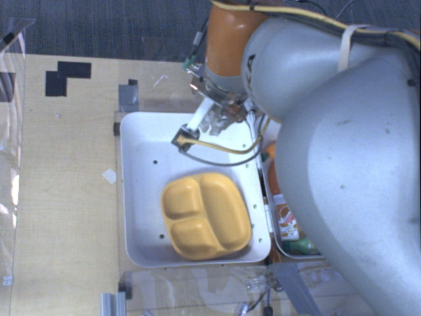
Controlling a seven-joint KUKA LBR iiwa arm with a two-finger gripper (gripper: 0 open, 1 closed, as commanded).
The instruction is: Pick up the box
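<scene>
The box [287,221] lies in the right bin [279,250] against its left wall, mostly covered by the arm [342,150], while the gripper [220,118], whose open or closed state cannot be determined, hangs over the left bin [141,176], beyond a yellow compartment tray [206,214].

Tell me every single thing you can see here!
bench: one, tan, under everything
left bin: one, white, mid-bench
right bin: one, white, beside it, mostly hidden
plate: one, yellow, three sections, in the left bin
box: one, orange-and-white, in the right bin, partly hidden
green thing: one, right bin's near end, too hidden to name
black mark: one, on the bench, far left
arm: one, grey with orange band, from the right
gripper: one, metal, above the left bin's far side
</scene>
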